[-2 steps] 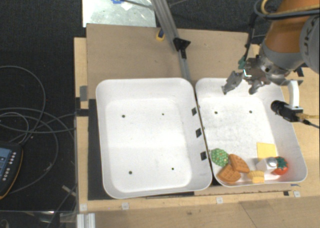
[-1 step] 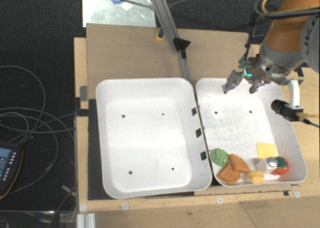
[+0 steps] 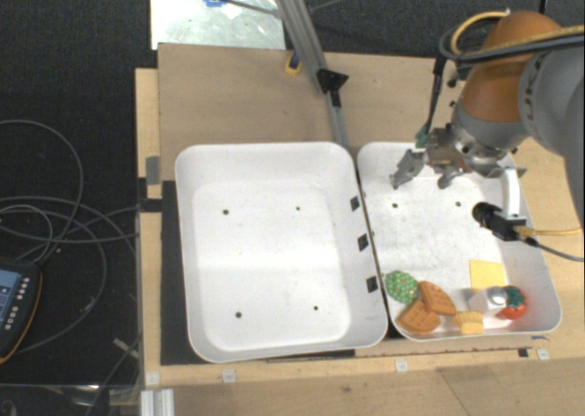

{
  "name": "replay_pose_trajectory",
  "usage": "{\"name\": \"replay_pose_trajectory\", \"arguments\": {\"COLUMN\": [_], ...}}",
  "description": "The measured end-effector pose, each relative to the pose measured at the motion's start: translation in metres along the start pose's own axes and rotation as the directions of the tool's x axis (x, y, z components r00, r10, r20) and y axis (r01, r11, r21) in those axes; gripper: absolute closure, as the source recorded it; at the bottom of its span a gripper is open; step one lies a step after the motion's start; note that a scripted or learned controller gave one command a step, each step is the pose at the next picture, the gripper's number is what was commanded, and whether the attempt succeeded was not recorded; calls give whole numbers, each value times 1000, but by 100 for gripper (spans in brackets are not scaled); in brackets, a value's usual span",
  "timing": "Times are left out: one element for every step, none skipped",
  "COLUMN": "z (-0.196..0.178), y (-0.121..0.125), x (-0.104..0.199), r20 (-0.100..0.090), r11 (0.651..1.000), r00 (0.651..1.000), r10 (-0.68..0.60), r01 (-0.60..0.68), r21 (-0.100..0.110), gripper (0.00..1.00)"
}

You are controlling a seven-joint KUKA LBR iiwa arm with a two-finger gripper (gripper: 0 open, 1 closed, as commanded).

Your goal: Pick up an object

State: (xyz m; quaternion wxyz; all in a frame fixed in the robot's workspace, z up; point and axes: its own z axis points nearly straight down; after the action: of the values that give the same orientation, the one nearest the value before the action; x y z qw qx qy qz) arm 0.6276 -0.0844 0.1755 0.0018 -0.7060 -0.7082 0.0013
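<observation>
My gripper [image 3: 426, 176] hangs over the far part of the right bin [image 3: 420, 213], its two grey fingers spread apart with nothing between them. The objects lie well away from it, clustered along the bin's near edge: a green knobbly piece [image 3: 400, 285], two orange-brown waffle-like pieces [image 3: 428, 307], a small yellow block [image 3: 469, 322], a yellow flat square [image 3: 487, 273] and a red, white and green toy [image 3: 505, 302].
The left bin [image 3: 265, 250] sits beside the right one, with black clips along the shared rim. A grey pole [image 3: 306, 35] slants down to the bench behind the bins. A black cable plug [image 3: 494, 219] hangs over the right bin's right side.
</observation>
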Motion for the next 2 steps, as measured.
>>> {"name": "replay_pose_trajectory", "arguments": {"z": [63, 86], "y": [-2, -2], "x": [3, 3], "r20": [0, 1], "r11": [1000, 1000], "r00": [1000, 1000], "r10": [2, 1], "r01": [-2, -1], "r21": [1, -3], "gripper": [0, 0]}}
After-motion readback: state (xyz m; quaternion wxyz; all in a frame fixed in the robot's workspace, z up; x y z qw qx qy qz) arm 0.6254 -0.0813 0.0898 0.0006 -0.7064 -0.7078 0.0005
